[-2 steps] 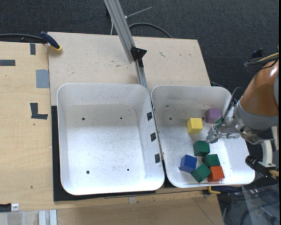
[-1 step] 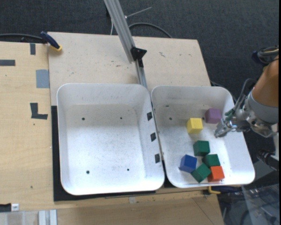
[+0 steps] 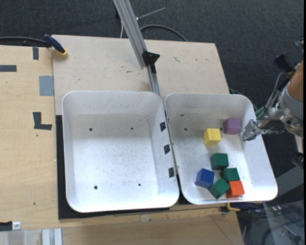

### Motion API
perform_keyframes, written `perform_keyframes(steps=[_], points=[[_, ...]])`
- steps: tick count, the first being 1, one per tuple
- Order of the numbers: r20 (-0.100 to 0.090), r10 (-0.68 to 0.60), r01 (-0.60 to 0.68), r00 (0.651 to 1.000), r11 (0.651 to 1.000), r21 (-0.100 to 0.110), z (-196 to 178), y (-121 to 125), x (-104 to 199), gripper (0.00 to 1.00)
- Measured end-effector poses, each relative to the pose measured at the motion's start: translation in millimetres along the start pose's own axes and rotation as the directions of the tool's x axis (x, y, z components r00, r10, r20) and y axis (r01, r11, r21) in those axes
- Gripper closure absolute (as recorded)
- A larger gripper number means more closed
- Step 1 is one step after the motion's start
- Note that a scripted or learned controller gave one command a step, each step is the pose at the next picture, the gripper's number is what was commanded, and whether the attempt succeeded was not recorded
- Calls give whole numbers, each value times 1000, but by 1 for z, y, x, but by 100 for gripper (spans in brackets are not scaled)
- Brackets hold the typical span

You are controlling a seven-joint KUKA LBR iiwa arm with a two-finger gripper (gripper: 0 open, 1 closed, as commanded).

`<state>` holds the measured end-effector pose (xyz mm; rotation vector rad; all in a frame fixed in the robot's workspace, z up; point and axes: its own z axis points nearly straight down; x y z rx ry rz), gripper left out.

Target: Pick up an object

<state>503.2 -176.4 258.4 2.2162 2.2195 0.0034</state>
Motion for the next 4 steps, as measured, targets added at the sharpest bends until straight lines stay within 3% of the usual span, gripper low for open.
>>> perform_keyframes(steps=[2,4], points=[[-4,-5,5,1000,1000,6,8,4,104,100],[-4,-6,6,1000,1000,9,22,-1,228,100]])
